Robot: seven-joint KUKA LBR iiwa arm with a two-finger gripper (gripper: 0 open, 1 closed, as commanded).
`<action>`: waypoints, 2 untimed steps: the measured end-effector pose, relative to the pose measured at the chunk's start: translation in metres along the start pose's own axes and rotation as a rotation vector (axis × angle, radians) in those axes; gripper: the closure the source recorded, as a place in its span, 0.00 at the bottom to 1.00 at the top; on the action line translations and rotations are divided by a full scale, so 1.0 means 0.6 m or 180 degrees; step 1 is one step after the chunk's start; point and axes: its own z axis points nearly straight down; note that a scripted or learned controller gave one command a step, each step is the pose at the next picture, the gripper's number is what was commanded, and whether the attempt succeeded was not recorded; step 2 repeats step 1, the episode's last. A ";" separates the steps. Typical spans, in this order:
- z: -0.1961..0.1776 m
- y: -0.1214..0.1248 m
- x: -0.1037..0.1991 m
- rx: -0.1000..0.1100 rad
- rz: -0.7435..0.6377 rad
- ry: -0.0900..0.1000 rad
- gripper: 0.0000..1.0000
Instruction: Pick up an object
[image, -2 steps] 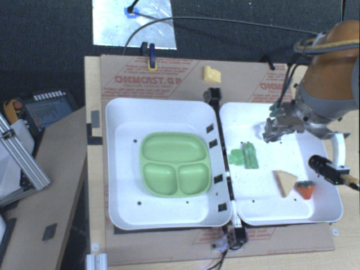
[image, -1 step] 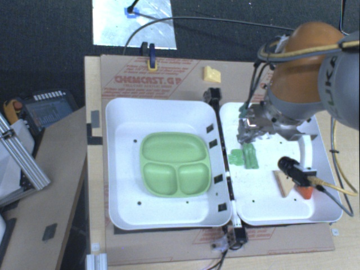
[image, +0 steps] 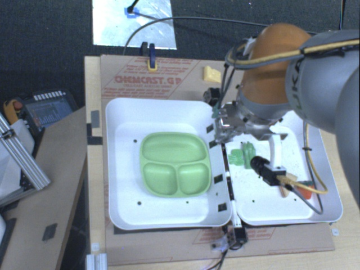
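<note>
A small green toy lies in the right bin, close to its left wall. An orange-red object with a tan end lies further right in the same bin, partly crossed by the robot's cable. My gripper hangs low over the upper left corner of the right bin, just above and left of the green toy. The wrist's bulk hides how it stands. I see nothing held.
A pale green divided plate fills the middle of the left bin. The arm's grey and orange body covers the back of the right bin. A yellow block lies on the cardboard behind the bins.
</note>
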 end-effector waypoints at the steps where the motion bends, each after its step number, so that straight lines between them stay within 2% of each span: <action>1: 0.002 0.018 0.075 -0.0008 0.0001 0.0000 1.00; 2: 0.002 0.018 0.075 -0.0008 0.0001 0.0000 1.00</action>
